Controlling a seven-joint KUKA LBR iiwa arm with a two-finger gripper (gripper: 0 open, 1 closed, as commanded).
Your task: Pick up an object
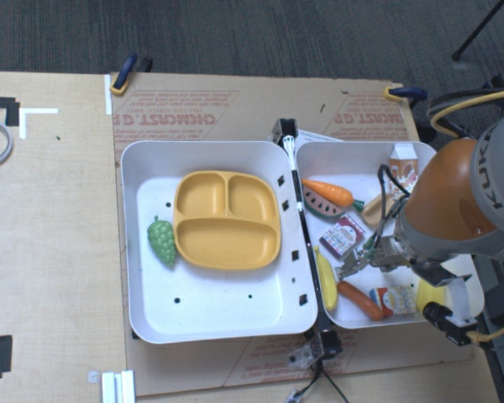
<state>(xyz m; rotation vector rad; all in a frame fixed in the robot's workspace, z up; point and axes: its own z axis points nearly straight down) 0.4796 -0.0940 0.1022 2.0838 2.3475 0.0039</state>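
White plastic is what I see most of: 2 shallow bins side by side on the tabletop, over 1 sheet of printed cardboard. My left bin carries 1 yellow divided plate with 3 compartments, and 1 bunch of green toy grapes touching the plate's left edge. My right bin is the crowded one: 1 watermelon slice near the divider, 1 orange carrot lying just above it, 1 small pink packet near the middle, 1 yellow banana along the left wall, 1 red-orange sausage-like piece near the front wall, 1 small white pouch beside that, 1 yellow item partly hidden under the arm, 1 tan bread-like piece and 1 small carton at the back. I have the gripper low over the right bin, between the pink packet and the sausage-like piece, its fingers a little apart, and I see nothing between them. 1 arm, with its orange band, covers the bin's right side. 2 blue-and-yellow clamps sit at the cardboard's far edge, the left clamp and the right clamp.
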